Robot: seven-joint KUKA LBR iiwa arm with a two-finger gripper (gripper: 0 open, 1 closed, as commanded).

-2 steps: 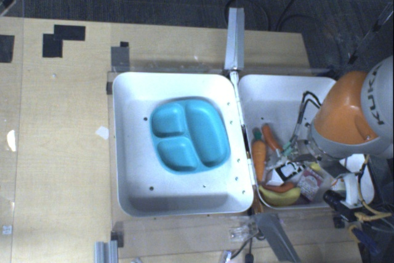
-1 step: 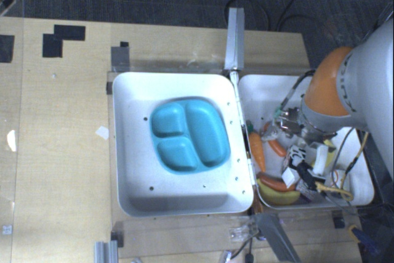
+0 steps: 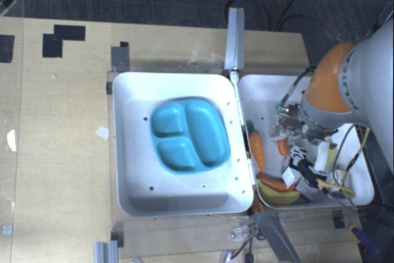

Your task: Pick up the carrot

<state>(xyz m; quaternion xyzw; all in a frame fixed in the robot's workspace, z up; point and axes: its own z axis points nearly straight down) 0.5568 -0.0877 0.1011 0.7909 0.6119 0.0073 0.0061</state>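
The carrot (image 3: 257, 152) is lying in the right-hand bin (image 3: 266, 90), lengthwise against its left wall, right of the frame's centre. Just below it, at the bin's lower edge, a banana (image 3: 278, 196) and a red item (image 3: 275, 183) are being seen. The arm (image 3: 360, 80) is reaching in from the right of the frame, and its pincer (image 3: 294, 143) is being held low over the right bin, just beside the carrot; how far it is parted cannot be told. A blue divided tray (image 3: 188, 135) is resting in the left-hand bin (image 3: 132, 145) on the wooden surface (image 3: 55, 151).
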